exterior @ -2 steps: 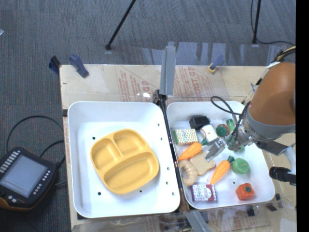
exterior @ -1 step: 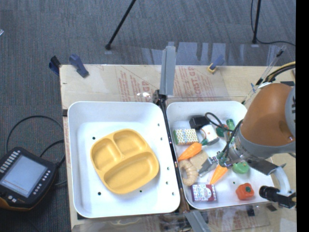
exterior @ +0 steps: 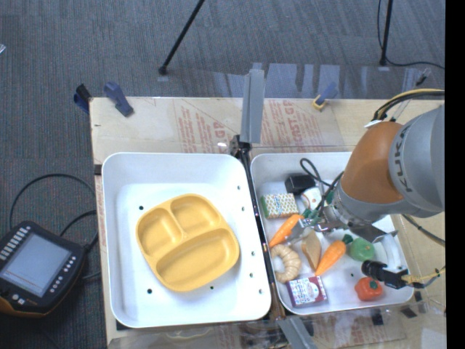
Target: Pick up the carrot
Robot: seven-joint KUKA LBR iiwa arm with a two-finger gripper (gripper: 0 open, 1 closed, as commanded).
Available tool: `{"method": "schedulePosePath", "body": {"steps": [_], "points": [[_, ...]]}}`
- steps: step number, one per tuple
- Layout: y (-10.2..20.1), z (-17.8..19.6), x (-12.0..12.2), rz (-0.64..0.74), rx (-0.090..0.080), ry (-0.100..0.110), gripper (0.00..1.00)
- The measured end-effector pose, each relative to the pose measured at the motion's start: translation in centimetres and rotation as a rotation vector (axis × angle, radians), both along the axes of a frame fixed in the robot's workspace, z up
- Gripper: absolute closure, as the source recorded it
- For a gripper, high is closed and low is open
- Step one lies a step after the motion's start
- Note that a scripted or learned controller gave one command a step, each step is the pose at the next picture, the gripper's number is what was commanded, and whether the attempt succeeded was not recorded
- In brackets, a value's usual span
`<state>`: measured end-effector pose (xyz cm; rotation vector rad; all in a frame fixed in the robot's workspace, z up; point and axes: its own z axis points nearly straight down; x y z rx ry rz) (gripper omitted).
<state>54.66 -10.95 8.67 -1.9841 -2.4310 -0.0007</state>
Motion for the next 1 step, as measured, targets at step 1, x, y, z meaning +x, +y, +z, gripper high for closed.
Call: {"method": "schedulePosePath", "body": {"steps": [1], "points": [[-4.96, -0.21, -4.26, -0.084, 0.000, 0.006, 0.00]]}}
